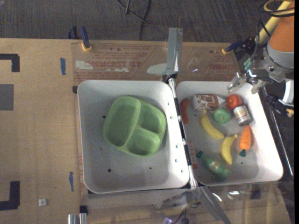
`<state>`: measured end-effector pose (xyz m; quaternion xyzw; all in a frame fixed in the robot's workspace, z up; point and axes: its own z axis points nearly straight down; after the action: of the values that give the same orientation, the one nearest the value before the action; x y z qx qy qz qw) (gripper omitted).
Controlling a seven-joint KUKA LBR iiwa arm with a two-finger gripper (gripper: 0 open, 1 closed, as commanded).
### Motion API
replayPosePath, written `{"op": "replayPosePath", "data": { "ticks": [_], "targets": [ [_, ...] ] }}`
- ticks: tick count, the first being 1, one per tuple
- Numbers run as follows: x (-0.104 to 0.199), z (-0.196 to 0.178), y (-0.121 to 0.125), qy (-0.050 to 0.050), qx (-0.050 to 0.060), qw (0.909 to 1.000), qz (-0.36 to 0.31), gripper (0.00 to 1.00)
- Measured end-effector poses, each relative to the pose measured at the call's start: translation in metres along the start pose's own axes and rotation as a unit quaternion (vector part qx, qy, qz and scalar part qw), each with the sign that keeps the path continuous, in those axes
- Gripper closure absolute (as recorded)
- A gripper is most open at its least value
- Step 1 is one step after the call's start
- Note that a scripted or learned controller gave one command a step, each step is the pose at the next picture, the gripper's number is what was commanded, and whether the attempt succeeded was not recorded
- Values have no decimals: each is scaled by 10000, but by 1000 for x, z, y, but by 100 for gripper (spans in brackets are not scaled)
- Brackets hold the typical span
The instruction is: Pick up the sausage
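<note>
Green divided plate (135, 125) in left bin (88, 139); bananas (211, 128), carrot (245, 138), bottle (213, 165) right.

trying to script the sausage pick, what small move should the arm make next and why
Probably swing the gripper toward the view's left, across the right bin, to hover over the sausage. The gripper sits at the bin's far right corner, while the sausage lies along the bin's left wall, beside the small carton.

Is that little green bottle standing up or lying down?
Lying down. The green bottle rests on its side on the floor of the right bin, cap toward the divider, just below the two bananas.
</note>
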<state>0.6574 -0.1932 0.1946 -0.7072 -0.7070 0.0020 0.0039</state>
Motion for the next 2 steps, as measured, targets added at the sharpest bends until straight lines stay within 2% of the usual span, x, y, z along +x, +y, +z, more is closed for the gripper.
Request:
{"op": "replayPosePath", "data": {
  "ticks": [1, 2],
  "targets": [
    [0, 44, 8, -1, 15, 9796, 2011, 0],
    [-20, -1, 9, -5, -4, 9540, 2998, 0]
  ]
}}
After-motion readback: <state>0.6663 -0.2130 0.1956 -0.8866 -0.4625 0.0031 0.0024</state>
